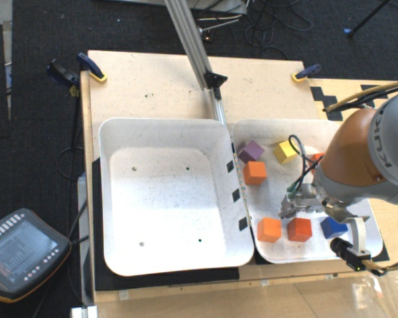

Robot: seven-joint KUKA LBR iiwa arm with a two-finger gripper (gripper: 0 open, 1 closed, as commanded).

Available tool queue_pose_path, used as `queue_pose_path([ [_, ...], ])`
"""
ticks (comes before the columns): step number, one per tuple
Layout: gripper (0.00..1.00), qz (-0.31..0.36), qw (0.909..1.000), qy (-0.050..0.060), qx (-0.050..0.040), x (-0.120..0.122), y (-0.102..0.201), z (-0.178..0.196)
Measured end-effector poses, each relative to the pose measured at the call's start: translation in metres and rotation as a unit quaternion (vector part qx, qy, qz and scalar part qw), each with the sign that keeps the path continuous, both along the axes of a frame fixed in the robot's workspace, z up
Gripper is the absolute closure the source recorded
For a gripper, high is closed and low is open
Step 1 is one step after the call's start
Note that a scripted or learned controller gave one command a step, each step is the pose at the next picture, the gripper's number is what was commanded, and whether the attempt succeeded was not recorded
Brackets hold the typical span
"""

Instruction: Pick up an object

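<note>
The grey arm (358,158), raised above the bench, lies nearest the lens; its gripper (294,207) hangs low over the front of the right bin (273,124), and whether it is open or closed cannot be told. Nothing is seen held in it. Just below it sits a red cube (300,230), judged the likeliest target. It is flanked by an orange cube (269,230) and a blue cube (333,228). The red cube is expected to be light, stiff and smooth-sided. Its front and back faces are best taken, since its neighbours crowd the sides. Farther back lie a second orange cube (255,172), a purple cube (251,151) and a yellow cube (286,152). The left bin (166,121) adjoins.
</note>
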State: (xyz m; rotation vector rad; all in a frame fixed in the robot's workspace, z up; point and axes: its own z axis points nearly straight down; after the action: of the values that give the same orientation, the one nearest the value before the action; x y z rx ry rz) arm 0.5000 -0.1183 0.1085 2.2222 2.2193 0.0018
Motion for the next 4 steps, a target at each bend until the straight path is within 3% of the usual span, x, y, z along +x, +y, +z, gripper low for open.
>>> queue_pose_path([
  [2,1.0,0.002,1.0,-0.003,-0.0009,0.014,0.004,0.107],
  [4,1.0,0.005,1.0,-0.001,0.0006,0.065,0.106,0.13],
])
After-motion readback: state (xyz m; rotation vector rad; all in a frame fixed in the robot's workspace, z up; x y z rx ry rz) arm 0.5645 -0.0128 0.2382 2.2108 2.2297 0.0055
